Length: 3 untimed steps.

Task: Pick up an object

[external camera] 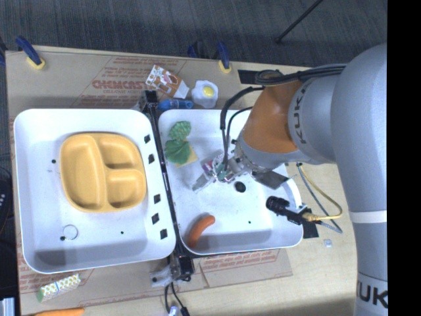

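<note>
While the gripper [210, 174] sat low in the right bin [263, 241], apparently to reach the green toys [177, 150] far-left of it, its grip could not be told.

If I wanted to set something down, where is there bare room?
Left bin: the bare strip along the near wall, below the yellow tray. Right bin: floor between the orange toy and the gripper. Crowded: green toys by the gripper.

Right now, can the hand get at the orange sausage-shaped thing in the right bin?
Probably yes. The orange sausage-shaped thing lies bare with nothing on it, and the floor between it and the hand looks open. It sits close to the corner wall of the right bin, which may crowd a grasp.
</note>
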Available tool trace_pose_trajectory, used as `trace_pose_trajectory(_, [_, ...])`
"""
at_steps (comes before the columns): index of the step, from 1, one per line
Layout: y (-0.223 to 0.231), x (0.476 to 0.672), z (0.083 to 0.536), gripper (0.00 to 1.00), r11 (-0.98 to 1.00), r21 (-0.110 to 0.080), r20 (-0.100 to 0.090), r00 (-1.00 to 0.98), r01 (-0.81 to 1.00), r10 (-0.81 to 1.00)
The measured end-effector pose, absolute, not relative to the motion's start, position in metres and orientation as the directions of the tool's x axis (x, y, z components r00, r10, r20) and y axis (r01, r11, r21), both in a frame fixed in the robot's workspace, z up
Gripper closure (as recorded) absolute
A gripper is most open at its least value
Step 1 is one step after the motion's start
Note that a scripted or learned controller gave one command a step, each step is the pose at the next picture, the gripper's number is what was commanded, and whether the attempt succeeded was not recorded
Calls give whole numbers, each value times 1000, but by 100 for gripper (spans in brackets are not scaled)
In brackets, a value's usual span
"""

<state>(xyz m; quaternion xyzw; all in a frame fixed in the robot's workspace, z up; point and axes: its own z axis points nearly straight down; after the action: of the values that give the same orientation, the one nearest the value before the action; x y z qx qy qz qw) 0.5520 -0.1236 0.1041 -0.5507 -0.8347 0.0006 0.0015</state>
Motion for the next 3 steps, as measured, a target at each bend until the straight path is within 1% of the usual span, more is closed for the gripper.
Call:
trace_pose_trajectory(1, [-167, 605, 135, 0, 252, -1, -1, -252, 968, 968])
trace_pose_trajectory(2, [-153, 604, 97, 0, 516, 3, -7, -516, 857, 857])
trace_pose_trajectory(3, [-150, 606, 109, 100, 521, 7, -5, -521, 853, 853])
